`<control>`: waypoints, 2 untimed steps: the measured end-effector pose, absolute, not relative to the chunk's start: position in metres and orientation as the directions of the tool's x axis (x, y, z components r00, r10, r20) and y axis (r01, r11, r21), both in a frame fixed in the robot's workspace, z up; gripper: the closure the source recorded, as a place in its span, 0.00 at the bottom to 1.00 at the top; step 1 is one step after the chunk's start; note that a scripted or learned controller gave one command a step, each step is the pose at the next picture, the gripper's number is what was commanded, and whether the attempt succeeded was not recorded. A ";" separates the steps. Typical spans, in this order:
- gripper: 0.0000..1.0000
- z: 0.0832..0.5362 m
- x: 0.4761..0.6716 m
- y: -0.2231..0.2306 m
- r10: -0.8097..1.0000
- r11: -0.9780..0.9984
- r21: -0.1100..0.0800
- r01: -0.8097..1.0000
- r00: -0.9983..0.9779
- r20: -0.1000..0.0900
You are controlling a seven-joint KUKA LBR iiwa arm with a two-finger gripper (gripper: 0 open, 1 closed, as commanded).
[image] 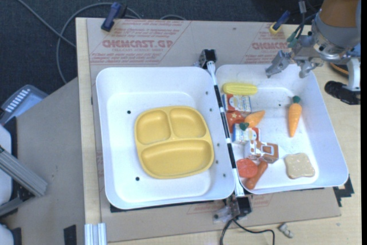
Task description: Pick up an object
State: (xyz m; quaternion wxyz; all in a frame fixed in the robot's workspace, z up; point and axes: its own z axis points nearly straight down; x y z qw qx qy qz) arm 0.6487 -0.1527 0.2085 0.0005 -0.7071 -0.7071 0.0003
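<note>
Resting on the bench, a brown board printed with red lettering [137,43] is seen beneath two shallow white bins. The left bin [114,94] is occupied by a yellow divided tray [173,141], which lies flat near the bin's middle with two small compartments toward the far side and one long compartment toward the near side. The right bin [327,140] is joined to the left one along a dark strip. Along its left side a loose cluster is found: a yellow banana-like piece [240,89] at the far end, a small carton [239,104] just below it, an orange piece [254,118], a second small carton [246,135], a brown-and-white packet [264,151] and a red piece [251,170] at the near end. A toy carrot [294,116] lies apart, toward the bin's right, and a slice of toast [299,166] lies near the front right corner. The gripper [291,66] is held over the bin's far edge, its jaws spread apart and nothing gripped between them.
</note>
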 end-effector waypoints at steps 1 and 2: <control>0.00 0.173 0.618 -0.216 1.000 -0.001 -0.003 1.000 0.001 0.000; 0.00 0.083 0.620 -0.214 1.000 0.003 -0.005 1.000 -0.003 0.008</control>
